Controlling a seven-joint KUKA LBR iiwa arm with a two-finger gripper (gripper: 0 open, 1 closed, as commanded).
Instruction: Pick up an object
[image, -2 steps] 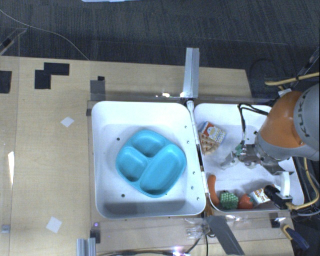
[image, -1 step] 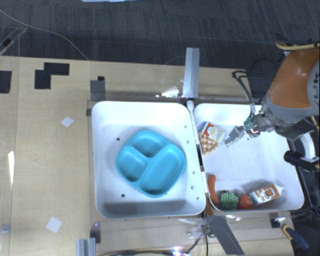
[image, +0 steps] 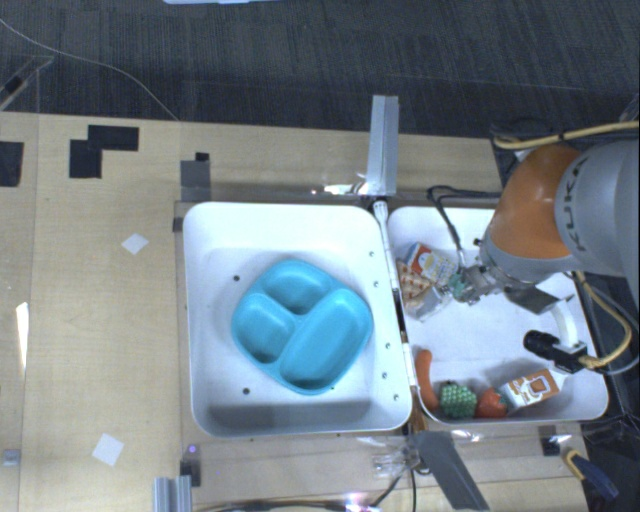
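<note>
In the right bin (image: 590, 400), the jaws (image: 463, 287) sit just beside the snack packet (image: 425, 275); whether they are apart or together, I cannot tell. Nothing looks lifted yet, so the pick remains.

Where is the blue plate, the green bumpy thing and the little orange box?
blue plate (image: 300, 325), camera view, middle ridge between its compartments.
green bumpy thing (image: 458, 400), camera view, its centre.
little orange box (image: 530, 388), camera view, its top face.

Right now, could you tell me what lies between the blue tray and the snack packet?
In the camera view, the bins' adjoining white walls separate the blue tray from the snack packet.
</note>
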